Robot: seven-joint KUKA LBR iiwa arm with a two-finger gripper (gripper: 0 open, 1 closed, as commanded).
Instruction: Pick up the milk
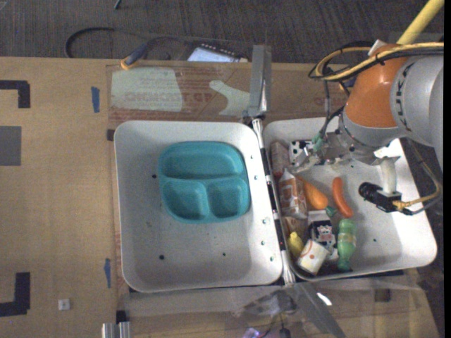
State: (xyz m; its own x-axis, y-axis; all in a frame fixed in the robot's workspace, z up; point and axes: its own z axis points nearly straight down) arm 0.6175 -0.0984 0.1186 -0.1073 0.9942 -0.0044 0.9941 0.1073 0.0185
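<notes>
A small carton with black and white patches, which I take for the milk [301, 148], lies near the back left corner of the right bin [416, 241]. My gripper [316, 156] reaches down from the grey and orange arm [380, 104] and sits right at the carton's near right side, partly covering it. I cannot see whether the carton is between the jaws. A second small carton with black, white and red print [321, 232] lies farther forward in the same bin.
The right bin also holds a brown roll [280, 157], a snack packet [289, 192], two orange carrot-like pieces [316, 196] [342, 197], a green bottle [345, 241], a white cup [312, 257] and a yellow piece [294, 243]. A teal divided tray [204, 180] lies in the left bin [134, 210].
</notes>
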